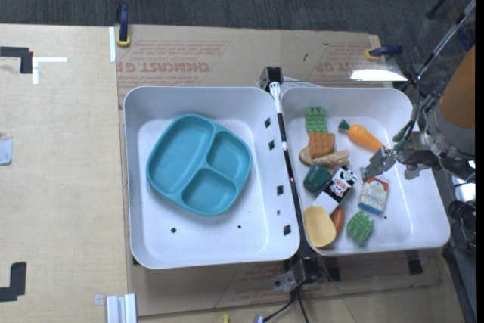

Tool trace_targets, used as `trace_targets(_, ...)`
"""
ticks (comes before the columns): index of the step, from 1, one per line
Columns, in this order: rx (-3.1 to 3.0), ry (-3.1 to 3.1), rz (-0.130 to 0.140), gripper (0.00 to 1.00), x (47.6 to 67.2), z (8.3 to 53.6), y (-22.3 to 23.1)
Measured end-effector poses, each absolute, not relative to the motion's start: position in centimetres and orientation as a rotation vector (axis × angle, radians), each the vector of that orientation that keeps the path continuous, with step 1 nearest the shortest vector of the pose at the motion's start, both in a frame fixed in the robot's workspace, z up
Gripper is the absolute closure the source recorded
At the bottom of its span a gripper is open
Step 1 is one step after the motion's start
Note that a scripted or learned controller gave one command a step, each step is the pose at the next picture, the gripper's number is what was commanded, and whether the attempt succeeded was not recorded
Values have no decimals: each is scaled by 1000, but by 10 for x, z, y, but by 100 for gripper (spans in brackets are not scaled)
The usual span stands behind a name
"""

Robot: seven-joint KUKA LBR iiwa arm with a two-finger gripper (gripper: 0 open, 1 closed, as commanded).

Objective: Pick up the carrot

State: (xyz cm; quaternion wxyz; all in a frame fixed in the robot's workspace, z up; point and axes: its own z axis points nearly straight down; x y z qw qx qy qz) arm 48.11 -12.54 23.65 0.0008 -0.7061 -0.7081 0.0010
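A view from above shows a tan worktop bearing two shallow white bins side by side. The left bin holds a light blue plate divided into three sections. The right bin holds a scatter of small toy foods. The carrot, orange with a green top, lies in the upper part of the right bin, tilted, with its green end pointing left. To its left are a green block and a waffle. A small blue and white carton lies just below the jaws. The grey arm reaches in from the right, and the jaws hang just below and to the right of the carrot, near it; whether they are apart or together cannot be told.
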Motion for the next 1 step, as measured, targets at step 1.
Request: trace_targets(1, -2260, -2185, 4, 0, 544, 275, -179)
